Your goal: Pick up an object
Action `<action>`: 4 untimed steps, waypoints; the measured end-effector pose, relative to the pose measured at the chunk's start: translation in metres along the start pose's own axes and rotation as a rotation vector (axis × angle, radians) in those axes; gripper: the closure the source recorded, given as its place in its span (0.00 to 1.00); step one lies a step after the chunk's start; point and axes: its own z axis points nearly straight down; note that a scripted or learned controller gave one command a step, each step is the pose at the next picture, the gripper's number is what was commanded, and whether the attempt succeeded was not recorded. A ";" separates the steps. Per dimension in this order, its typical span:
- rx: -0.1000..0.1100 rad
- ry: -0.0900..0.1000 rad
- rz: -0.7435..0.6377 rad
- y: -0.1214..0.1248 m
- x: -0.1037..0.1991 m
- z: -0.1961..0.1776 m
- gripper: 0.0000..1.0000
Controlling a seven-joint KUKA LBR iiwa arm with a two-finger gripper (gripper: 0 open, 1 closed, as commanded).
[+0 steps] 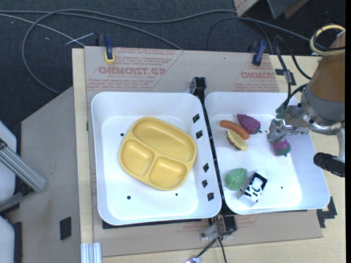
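My gripper point(278, 137) hangs over the right part of the right bin point(307, 201). Directly beneath it lies a small purple and green toy fruit point(282, 147), partly covered by the gripper. To its left lie a purple grape bunch point(248, 123), an orange carrot-like piece point(235, 128) and a yellow and brown piece point(237, 141). Toward the front of that bin sit a green leafy piece point(236, 178) and a black and white block point(253, 188).
The left bin point(104, 163) holds a yellow divided plate point(157, 153). A black divider strip point(204, 141) runs between the two bins. Cardboard backs the bench, with clamps at its far edge.
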 end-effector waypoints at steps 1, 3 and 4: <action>-0.002 0.000 -0.001 0.020 0.046 0.006 1.00; -0.002 0.001 -0.002 0.041 0.150 0.009 1.00; -0.004 0.001 -0.002 0.065 0.204 0.008 1.00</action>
